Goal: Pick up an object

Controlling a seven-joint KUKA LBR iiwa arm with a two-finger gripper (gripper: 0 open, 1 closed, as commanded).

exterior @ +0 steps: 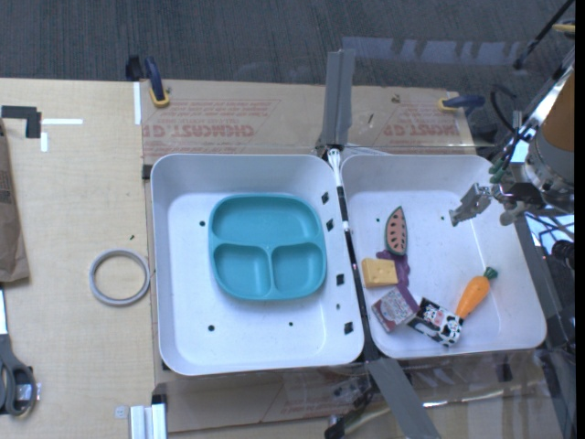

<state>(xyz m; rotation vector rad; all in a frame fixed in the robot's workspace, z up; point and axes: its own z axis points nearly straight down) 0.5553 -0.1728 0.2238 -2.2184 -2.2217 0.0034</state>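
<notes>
Toys lie clustered in the right bin (512, 337): a watermelon slice (395, 230), a yellow cheese wedge (378, 272), an orange carrot (474, 294) and a black-and-white cow (439, 322). All sit near and left of the gripper (471, 204), which hangs above the bin's far right part; whether it is open or closed cannot be told, and nothing is seen in its grasp.
</notes>
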